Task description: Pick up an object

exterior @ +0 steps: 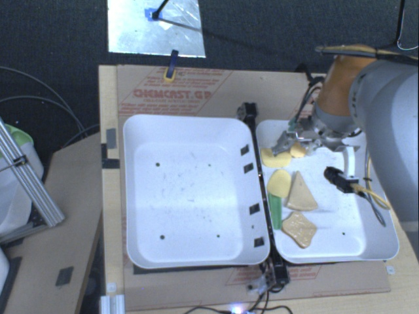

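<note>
Grey and orange, your arm [366,97] reached in from the right and bent down over the far end of the right-hand shallow white bin [376,241]. Its hand [292,143] hung low, just above two small pale-yellow rounded pieces [272,156]. Whether anything was gripped, you couldn't tell. Nearer lay a yellow oval piece [279,182], a tan wedge [302,193], a toast-like slice [300,229] and a green stick [275,212]. Beside it sat the left-hand white bin [137,175].
</note>
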Robot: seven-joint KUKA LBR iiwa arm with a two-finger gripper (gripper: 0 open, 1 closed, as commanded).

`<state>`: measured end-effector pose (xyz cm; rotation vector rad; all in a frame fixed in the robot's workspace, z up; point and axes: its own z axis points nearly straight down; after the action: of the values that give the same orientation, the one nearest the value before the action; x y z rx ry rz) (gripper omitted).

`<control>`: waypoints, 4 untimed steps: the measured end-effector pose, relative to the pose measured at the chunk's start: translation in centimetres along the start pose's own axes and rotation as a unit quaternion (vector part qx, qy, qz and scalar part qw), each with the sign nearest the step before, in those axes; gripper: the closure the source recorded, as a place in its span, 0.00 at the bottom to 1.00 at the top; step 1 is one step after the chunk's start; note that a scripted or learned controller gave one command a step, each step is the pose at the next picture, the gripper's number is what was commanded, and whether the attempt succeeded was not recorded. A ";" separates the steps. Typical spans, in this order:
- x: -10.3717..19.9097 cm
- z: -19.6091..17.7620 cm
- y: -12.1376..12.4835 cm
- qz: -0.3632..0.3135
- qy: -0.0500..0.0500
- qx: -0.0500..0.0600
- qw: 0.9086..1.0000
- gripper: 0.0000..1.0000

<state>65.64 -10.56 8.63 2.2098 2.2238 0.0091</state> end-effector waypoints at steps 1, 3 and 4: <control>0.9 0.1 -9.6 0.003 0.001 0.007 1.000 0.00; 2.1 -0.2 -11.1 0.004 -0.001 -0.001 1.000 1.00; 2.0 -0.1 -8.0 0.001 0.000 0.001 1.000 1.00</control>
<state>57.65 -8.63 8.65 2.2138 2.2216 0.0053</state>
